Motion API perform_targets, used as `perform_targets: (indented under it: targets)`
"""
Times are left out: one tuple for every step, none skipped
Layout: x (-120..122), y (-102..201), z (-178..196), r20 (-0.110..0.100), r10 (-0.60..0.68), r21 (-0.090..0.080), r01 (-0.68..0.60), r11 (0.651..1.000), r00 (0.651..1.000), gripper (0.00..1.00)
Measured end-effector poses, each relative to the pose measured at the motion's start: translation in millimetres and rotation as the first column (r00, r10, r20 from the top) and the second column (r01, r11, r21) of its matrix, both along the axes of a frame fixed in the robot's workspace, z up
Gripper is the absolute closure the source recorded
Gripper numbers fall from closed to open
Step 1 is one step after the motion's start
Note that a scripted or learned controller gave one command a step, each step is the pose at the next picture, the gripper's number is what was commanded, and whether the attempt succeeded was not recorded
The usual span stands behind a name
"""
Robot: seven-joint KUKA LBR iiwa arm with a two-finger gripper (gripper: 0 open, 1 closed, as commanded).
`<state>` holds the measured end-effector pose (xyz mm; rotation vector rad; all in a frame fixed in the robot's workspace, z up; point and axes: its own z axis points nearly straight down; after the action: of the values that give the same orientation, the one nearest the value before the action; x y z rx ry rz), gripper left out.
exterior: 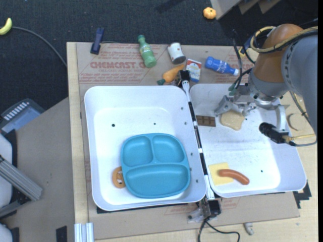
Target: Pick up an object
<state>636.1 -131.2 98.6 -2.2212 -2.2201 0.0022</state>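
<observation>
Looking down at the bench, I've got the arm [282, 59] in from the right, and the gripper [233, 106] is low in the right bin [282, 160], far end. Its fingers look spread, one out to the left and one right over a pale bread-like piece [232, 120] (can't tell if it's actually touching it). A small brown block [205, 120] sits just left of that by the divider. Near corner has a sausage [234, 176] lying on a yellow slice [220, 172]. Left bin [101, 110] holds a blue tray [155, 164] with a pretzel [118, 178] tucked at its left edge
</observation>
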Motion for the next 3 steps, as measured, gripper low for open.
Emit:
perform_targets:
  targets:
    - [4, 7, 13, 0.005, 0.001, -0.001, -0.001, 1.000, 1.000, 0.00]
    - [-81, -24, -15, 0.001, -0.001, 0.000, 0.001, 1.000, 1.000, 0.00]
    - [3, 2, -14, 0.003, 0.001, 0.001, -0.001, 1.000, 1.000, 0.00]
